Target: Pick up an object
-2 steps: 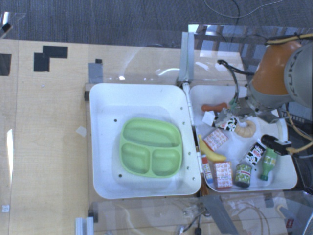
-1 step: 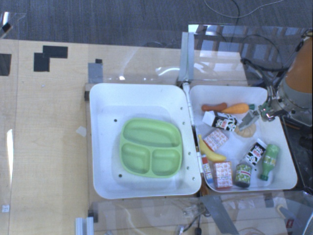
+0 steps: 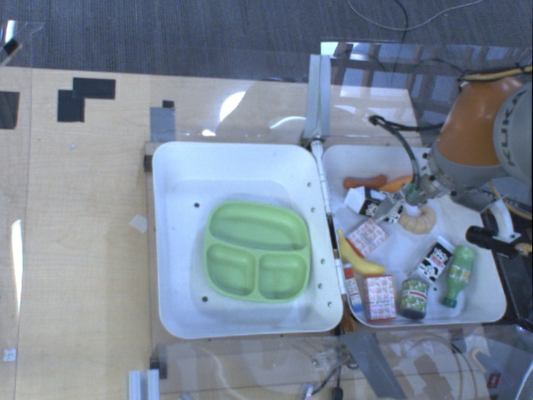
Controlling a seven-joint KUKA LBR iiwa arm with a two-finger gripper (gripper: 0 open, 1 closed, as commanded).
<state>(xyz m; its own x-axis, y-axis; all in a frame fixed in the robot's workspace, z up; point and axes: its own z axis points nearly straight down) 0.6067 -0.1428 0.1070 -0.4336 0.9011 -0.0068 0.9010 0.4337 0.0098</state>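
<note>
Hand [image 3: 398, 207] hovered low among right bin [image 3: 491, 307] clutter, grip unclear; next, closing on one item.

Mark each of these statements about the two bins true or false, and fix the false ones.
1. The green divided tray lies in the left bin. True.
2. The banana lies in the left bin. False: it lies in the right bin, near the wall between the bins.
3. The gripper is over the right bin. True.
4. The green bottle stands on the green divided tray. False: it lies in the right bin, towards its right side.
5. The green divided tray has toy food in its compartments. False: its three compartments hold nothing.
</note>
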